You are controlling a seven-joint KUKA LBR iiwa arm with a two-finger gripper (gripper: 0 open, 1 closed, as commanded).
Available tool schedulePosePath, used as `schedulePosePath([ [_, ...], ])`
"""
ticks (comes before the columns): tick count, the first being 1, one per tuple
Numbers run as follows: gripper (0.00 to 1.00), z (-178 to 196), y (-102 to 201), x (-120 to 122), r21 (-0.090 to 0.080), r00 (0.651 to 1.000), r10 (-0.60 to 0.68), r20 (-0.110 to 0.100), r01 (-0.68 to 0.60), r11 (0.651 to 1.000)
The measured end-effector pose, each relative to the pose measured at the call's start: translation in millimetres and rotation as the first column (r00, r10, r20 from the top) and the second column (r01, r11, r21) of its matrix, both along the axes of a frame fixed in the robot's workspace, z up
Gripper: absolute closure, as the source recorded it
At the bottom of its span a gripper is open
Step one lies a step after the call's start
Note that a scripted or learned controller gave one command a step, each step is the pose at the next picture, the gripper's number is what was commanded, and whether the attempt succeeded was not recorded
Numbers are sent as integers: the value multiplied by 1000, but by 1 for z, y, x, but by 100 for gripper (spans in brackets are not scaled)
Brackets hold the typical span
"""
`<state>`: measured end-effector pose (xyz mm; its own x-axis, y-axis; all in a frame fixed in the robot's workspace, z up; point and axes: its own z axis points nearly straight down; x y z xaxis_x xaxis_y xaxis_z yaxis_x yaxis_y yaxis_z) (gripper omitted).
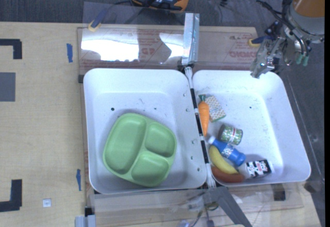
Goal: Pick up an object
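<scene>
The pile sits in the right bin [268, 92], hard against its left wall: an orange carrot [204, 116] lying lengthwise, a patterned packet [216, 109] beside it, a green can [230, 134] tipped on its side, a blue bottle [230, 153], a yellow banana [220, 162] over something red at the near edge, and a small black-and-white carton [256, 168]; all of them look light, likely toy food, hard and a touch slick; the can seems the cleanest pick, stiff and round, best taken across its body; the carrot would want a pinch across its thick middle. In the left bin [103, 86] rests a green divided plate [140, 150]. The gripper [262, 66] hovers over the far edge of the right bin, well apart from the pile; whether it's spread or pressed together, there's no telling from here.
</scene>
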<state>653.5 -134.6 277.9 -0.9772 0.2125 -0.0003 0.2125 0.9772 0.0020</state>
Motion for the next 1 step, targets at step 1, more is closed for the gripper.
schedulePosePath([
  [1, 100, -30, 34, 9, 0, 1000, -9, -1, 9, 1000],
])
